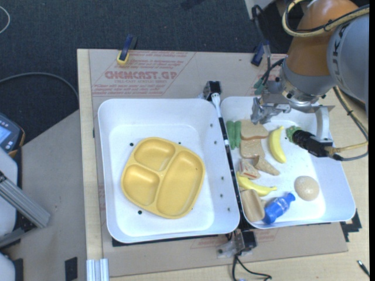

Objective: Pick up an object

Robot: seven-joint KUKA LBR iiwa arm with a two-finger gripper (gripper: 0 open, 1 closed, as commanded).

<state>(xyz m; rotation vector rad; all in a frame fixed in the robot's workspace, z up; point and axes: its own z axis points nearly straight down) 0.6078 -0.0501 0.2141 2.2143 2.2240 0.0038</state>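
My gripper (262, 115) hangs over the back of the right bin (345, 199), just above a slice of toast (254, 132) and left of an upright banana (276, 144). Nothing shows between its fingers. A green item (234, 133) lies by the bin's left wall. Further forward sit bread pieces (256, 165), a second banana (255, 185), a long bread roll (252, 204), a blue bottle (276, 208) and a tan round bun (306, 187).
The left bin (111, 122) holds a yellow divided plate (162, 177). Black clamps (212, 90) join the bins along the middle divider. The bench board (140, 69) has a blue-yellow clip (125, 51) at its back edge.
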